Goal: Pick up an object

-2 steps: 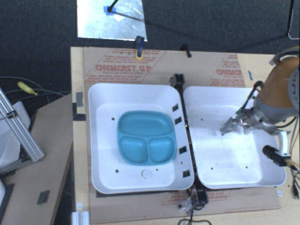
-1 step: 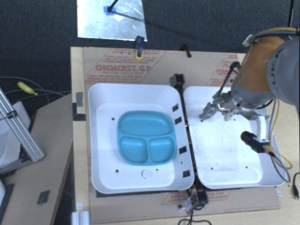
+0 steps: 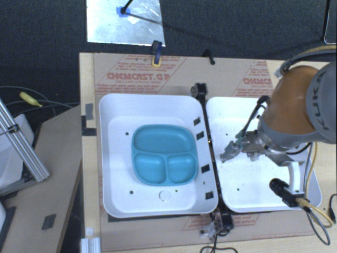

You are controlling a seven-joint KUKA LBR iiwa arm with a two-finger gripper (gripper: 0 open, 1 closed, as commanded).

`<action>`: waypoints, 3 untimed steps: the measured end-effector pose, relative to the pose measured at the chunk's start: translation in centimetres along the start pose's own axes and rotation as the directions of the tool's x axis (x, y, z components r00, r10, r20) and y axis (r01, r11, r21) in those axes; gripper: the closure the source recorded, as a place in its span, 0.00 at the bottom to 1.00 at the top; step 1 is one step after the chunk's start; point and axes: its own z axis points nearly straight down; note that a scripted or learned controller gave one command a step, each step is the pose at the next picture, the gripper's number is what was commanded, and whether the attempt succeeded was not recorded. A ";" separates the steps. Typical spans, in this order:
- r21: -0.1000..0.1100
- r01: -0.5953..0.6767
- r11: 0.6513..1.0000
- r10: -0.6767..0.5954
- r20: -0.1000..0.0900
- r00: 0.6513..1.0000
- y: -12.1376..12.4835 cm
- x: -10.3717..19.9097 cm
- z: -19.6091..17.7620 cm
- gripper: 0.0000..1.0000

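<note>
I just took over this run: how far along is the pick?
Done: the arm has reached into the right bin. In hand: the pincer sits low over that bin's floor, with no object seen in it. Left: the whole pick; the blue divided tray lies in the left bin.

I work in a robotics lab, at a test cell and nowhere homelike. My landmark is the pair of white bins [image 3: 158,105] clamped side by side on a bench covered in brown sheet printed "CHEMCAST GP" [image 3: 138,77]. Beyond the bins, a shiny metal plate [image 3: 108,15] lies on dark carpet [image 3: 42,36], marked with blue tape. To the bins' left stands an aluminium extrusion frame [image 3: 21,146] beside loose cables. In front of the bins, wires [image 3: 216,231] trail off the bench edge. My own grey and orange arm [image 3: 295,104] with hoses reaches over the right-hand bin.
</note>
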 end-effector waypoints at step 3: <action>-0.005 -0.003 1.000 0.003 0.003 1.000 2.0 -4.1 5.7 1.00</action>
